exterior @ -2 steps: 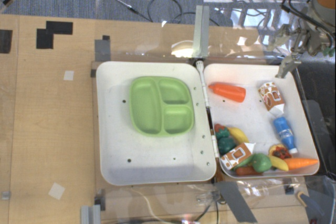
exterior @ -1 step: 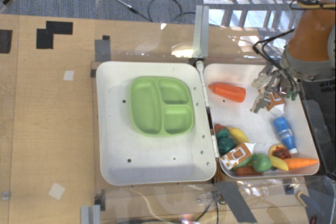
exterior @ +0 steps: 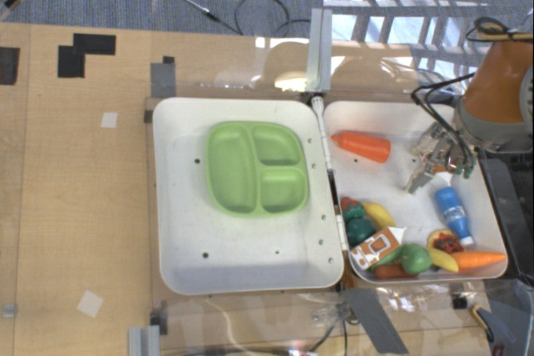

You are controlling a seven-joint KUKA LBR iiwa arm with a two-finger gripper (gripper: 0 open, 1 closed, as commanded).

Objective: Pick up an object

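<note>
Front pile: nearest me, along the front wall of the right bin, I see a toy carrot, a banana just left of it, a green pear-like fruit, and a small orange-and-white carton. They sit packed, touching each other.
Behind pile: a yellow piece and a dark green lump sit against the bin's left wall; a small dark red item sits above the banana. Can't resolve what that last one is.
Bottle: blue bottle with white cap, lying flat, cap toward the front, right side of the bin, just behind the pile.
Orange piece: larger orange carrot-shaped toy lying alone at the bin's back left, well apart from the rest.
Gripper: gripper hangs over the right bin's middle-back, pointing down-left, between the orange piece and the bottle. Fingers look spread, nothing between them as far as I can see. Tip is near the bin floor; contact I can't confirm.
Arm: grey body with the orange band comes in at the right, cables looped above the wrist.
Left bin: left bin carries a green divided plate, three compartments, lying flat near centre.
Pick candidates: all in the right bin; closest to the gripper is the bottle, just front-right of it, not touching.
Bench: wooden top with black marker patches at the back left.
</note>
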